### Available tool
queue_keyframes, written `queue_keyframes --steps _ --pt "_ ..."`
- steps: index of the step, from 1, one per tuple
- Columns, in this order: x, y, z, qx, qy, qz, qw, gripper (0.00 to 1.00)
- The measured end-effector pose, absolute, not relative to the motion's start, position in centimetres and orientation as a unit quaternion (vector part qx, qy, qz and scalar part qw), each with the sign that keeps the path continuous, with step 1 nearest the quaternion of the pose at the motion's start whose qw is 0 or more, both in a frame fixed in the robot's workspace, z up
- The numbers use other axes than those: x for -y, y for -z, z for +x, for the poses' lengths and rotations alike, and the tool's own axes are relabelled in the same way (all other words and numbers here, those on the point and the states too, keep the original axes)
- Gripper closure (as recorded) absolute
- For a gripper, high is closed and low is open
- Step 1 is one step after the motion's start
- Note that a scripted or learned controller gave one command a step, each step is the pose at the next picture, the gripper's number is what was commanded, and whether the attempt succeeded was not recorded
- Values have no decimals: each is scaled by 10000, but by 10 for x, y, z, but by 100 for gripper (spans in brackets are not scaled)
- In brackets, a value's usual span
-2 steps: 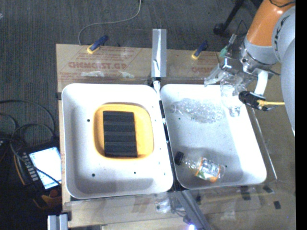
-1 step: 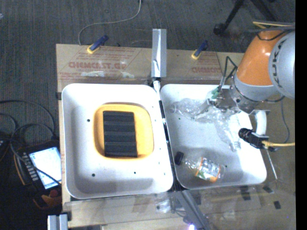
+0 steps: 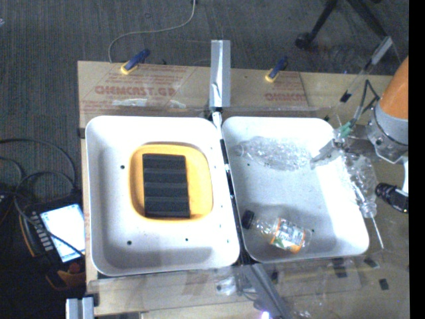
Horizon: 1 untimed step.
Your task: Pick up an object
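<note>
Two white bins sit side by side on the worktop (image 3: 99,85). The left bin (image 3: 106,178) holds a yellow tray (image 3: 202,185) with a black ribbed block (image 3: 166,186) lying in it, roughly at the bin's centre.

The right bin (image 3: 299,191) holds three things. A small bottle (image 3: 282,233) with a dark cap and an orange label lies on its side near the front wall, cap pointing toward the left bin. A crumpled clear plastic piece (image 3: 275,153) lies near the back wall. Another clear plastic bottle (image 3: 360,181) lies along the right wall, hard to make out against the white.

The arm (image 3: 397,105) comes in at the right edge, its orange band showing above the grey wrist. The jaws (image 3: 339,138) hang over the bin's back right corner, just beside the crumpled plastic. They are too small and blurred to tell how far apart they stand, and nothing can be seen held between them.
</note>
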<state>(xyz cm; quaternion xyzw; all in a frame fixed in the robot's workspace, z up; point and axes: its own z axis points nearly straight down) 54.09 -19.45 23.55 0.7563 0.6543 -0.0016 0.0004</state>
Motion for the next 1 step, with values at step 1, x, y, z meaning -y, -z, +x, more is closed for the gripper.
queue_keyframes --steps 1 --pt "198 -193 484 -6967 6 7173 -16 0"
